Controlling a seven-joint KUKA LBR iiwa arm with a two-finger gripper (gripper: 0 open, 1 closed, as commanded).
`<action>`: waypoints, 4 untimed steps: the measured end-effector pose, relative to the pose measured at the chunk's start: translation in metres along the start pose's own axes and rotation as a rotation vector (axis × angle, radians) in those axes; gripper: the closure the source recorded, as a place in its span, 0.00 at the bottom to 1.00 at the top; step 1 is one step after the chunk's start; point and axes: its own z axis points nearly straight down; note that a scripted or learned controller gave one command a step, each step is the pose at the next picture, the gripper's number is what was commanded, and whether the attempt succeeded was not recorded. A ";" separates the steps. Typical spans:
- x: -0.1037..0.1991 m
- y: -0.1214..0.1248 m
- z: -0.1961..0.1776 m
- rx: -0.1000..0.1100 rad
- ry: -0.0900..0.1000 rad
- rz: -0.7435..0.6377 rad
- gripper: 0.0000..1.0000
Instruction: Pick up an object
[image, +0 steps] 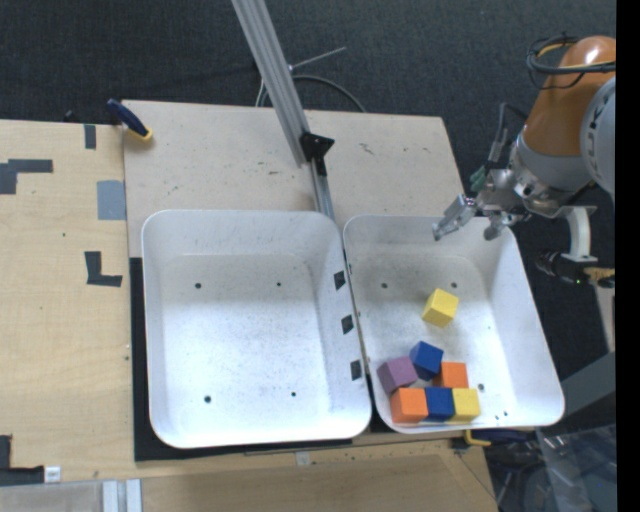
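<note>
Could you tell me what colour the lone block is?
Yellow: the lone block, camera view.

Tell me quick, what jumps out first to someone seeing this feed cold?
The bright blocks in the right bin: a cluster of purple, blue, orange and yellow blocks packed at its near end, with a lone yellow block apart, nearer the middle. Next, the arm's orange band at upper right, with the gripper hanging over that bin's far edge, away from the blocks.
</note>
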 end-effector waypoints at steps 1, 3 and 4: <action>-0.013 -0.048 0.121 0.002 0.003 0.004 0.00; -0.026 -0.043 0.113 0.001 0.000 0.003 0.00; 0.017 0.017 0.013 -0.012 0.000 -0.004 0.00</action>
